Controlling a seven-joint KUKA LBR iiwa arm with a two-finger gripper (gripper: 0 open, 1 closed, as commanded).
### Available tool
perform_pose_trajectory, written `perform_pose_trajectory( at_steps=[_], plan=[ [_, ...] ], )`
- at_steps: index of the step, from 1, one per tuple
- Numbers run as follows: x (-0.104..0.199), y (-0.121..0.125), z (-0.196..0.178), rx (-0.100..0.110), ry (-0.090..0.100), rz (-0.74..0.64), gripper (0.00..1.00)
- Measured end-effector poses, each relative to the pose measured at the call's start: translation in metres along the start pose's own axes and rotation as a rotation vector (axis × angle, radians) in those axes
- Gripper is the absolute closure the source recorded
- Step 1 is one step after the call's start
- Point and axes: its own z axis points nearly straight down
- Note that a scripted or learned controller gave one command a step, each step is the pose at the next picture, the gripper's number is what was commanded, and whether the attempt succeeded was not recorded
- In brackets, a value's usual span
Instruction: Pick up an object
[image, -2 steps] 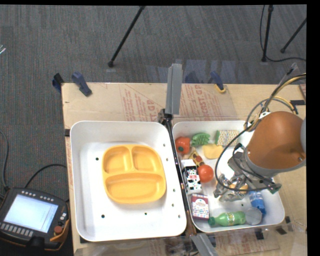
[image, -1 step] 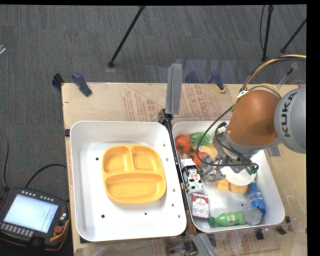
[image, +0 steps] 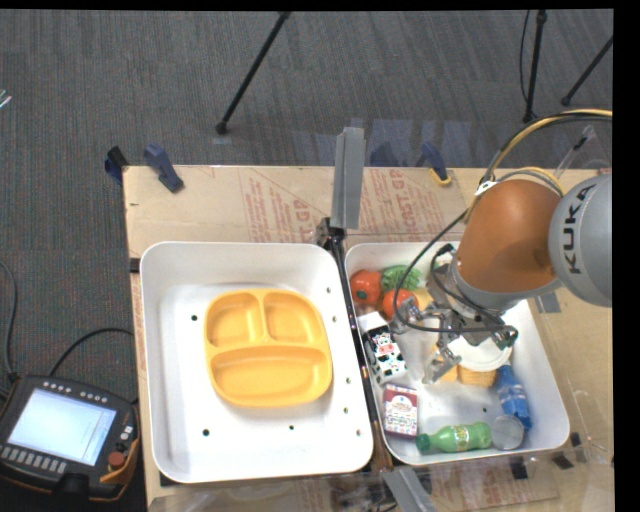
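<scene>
The gripper (image: 452, 352), its grip impossible to tell, hangs amid a green bottle (image: 455, 437), card box (image: 401, 411) and tomatoes (image: 366, 287).

You are looking at a robotics lab or test cell, not a home. A plywood bench top (image: 260, 200) printed with red lettering carries two shallow white plastic bins (image: 160, 300) on grey carpet (image: 120, 80). Black tripod legs (image: 250, 70) stand behind it, blue clamps (image: 160, 165) grip its edge, and a grey handheld control pendant with a lit screen (image: 65, 435) lies at lower left.
</scene>
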Motion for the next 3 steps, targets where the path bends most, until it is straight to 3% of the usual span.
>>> perform_pose_trajectory(
  at_steps=[1,2,3],
  plan=[
    [0.029,-0.058,-0.006,0.001,-0.002,-0.173,0.00],
    [-0.025,-0.076,-0.001,-0.001,-0.003,-0.449,0.00],
    [0.038,-0.104,-0.001,0.000,0.000,-0.452,0.00]
  ],
)
